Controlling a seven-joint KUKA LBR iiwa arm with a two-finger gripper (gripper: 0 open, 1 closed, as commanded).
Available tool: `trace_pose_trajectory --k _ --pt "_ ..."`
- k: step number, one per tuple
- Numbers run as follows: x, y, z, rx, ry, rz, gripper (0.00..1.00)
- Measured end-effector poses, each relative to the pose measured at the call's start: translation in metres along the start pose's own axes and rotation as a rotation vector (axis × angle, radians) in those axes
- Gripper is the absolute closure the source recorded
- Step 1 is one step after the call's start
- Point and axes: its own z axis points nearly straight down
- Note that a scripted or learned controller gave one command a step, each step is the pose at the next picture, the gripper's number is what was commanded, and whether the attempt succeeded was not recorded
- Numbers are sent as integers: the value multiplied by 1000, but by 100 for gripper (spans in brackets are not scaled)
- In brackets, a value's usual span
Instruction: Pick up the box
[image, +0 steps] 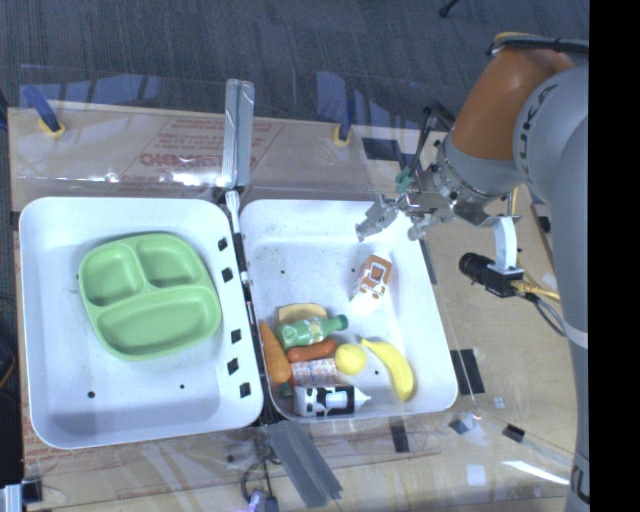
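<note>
Plate (150, 295): left of frame, in the left bin, uninvolved.
Food pile (325, 365): lower centre; could snag a low sweep.
Box (372, 281): right bin, tilted; may slip.
End effector (385, 218): upper right, spread wide, holding nothing, above the box.

The arm (560, 170) is a thick, rounded column in smooth light grey, with a broad glossy orange band (500, 100) curving round it above the wrist. Below the band sits a darker grey collar. The tool (385, 218) is small, metallic and grey, with thin dark cables looped beside it and a tiny green spot near its base.
</note>
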Motion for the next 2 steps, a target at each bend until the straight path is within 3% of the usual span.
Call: trace_pose_trajectory --k 1,2 --pt "-20 30 -82 -3 -2 -154 0" --pt "-18 31 -93 -3 -3 -163 100"
